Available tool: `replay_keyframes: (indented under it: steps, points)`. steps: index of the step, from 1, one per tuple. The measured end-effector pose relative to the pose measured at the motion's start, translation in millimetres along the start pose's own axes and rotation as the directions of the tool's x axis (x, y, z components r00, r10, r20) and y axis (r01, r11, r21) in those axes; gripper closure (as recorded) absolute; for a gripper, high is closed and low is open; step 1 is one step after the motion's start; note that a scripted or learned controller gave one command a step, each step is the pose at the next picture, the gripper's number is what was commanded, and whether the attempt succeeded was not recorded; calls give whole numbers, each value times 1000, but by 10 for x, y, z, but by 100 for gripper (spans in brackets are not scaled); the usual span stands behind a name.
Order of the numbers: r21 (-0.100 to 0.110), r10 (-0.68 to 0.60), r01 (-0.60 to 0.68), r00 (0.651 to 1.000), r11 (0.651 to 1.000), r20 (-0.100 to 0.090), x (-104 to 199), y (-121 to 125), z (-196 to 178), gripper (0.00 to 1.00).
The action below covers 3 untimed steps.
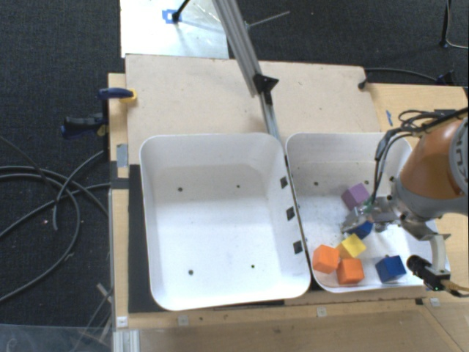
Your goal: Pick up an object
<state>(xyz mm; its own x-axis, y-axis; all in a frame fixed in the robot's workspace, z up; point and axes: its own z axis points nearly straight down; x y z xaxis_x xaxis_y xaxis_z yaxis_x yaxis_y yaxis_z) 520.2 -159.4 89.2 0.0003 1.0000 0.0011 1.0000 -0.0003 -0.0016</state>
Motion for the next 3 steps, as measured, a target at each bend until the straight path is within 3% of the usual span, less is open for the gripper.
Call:
replay_keyframes:
  steps: [1,2,3]
  points:
    - [-4,-4,4,1000,1000,1,4,19,-120,100]
    - [-8,-15,15,1000,1000,-2,995,-21,-1047,100]
    - [-2,-15,15,1000,1000,-3,2064,-105,-1004,100]
